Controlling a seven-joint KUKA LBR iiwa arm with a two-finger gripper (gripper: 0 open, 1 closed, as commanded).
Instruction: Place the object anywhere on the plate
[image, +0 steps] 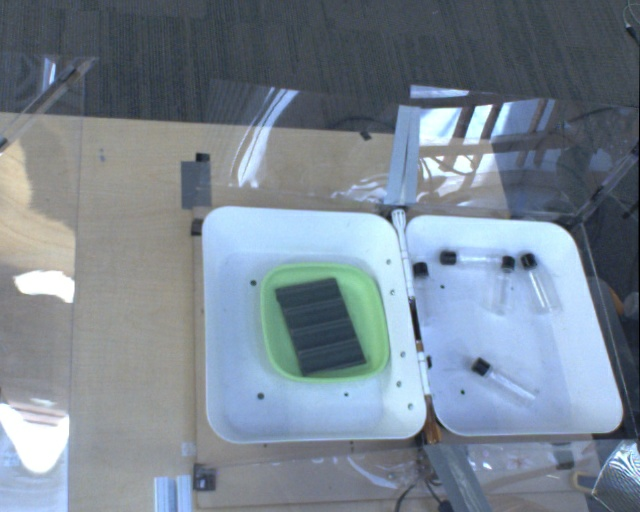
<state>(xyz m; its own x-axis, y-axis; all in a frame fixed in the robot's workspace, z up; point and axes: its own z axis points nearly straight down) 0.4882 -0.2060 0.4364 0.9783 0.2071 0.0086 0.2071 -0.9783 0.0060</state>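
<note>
On the light wooden worktop (120, 330) stand two shallow white bins. In the left bin (230, 400) a square green plastic plate (372, 325) carries a dark grey ribbed block (319, 326), lying flat at its middle. The right bin (570, 390) holds four clear vials with black caps (497, 378). The state of the tool I cannot tell.
</note>
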